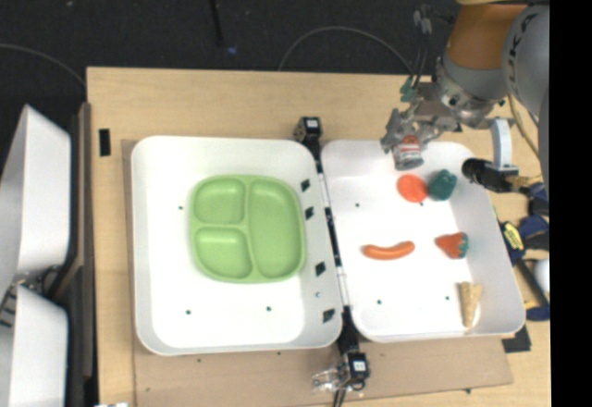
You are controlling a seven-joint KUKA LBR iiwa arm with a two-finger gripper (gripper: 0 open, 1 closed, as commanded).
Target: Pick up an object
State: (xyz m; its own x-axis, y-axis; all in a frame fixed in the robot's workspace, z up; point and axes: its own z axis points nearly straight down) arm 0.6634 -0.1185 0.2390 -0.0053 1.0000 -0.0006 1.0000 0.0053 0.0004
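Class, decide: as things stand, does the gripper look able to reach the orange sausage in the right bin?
Probably yes. The sausage lies alone on the right bin floor, nothing over it, with the gripper above that bin's far edge.

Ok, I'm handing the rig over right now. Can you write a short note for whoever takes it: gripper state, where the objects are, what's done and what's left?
Gripper: over the far edge of the right bin, just above the orange round piece; nothing seen between its fingers.
Right bin holds: the orange round piece touching a dark green piece, a red piece with a green end, an orange sausage-shaped piece, and a tan wedge at the near right corner.
Left bin: a green divided plate.
Done: nothing picked yet.
Left: descend, grasp one object, lift.
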